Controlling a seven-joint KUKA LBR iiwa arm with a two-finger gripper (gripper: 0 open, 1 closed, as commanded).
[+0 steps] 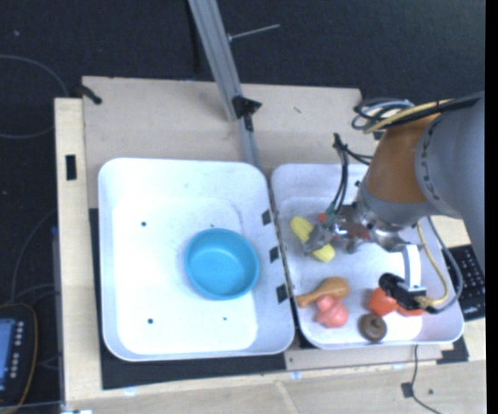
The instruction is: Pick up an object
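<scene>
**Right bin** (352, 178): shallow, white, on the pale desk (162, 119). All places below are given from this bin.

**Left bin** (128, 188): white, just beside the right bin's left wall, with the two rims close together.

**Blue bowl** (222, 262): round, upright and open-topped. It sits across the right bin's left wall, inside the neighbouring bin and near that bin's middle.

**Arm** (404, 171): grey with an orange band. It enters over the right bin's right and rear rim.

**Pincer** (329, 231): low over the right bin's left-centre floor. It cannot be told whether it is wide or narrow, and nothing is seen held in it.

**Yellow piece, upper** (301, 228): on the right bin's floor, close to its left wall and just beside the pincer.

**Yellow piece, lower** (322, 253): on the right bin's floor, a little nearer the front rim, at the pincer's tip. Contact cannot be told.

**Orange-tan toy** (324, 291): elongated with one rounded end. It lies in the right bin's front-left part.

**Pink toy** (332, 315): lumpy, near the right bin's front rim and touching the orange-tan toy.

**Red-orange item** (381, 301): in the right bin's front-right part.

**Brown round item** (372, 326): at the right bin's front rim, just beside the red-orange item.

**Grey metal rail** (218, 54): slants down towards the right bin's rear-left corner.
</scene>
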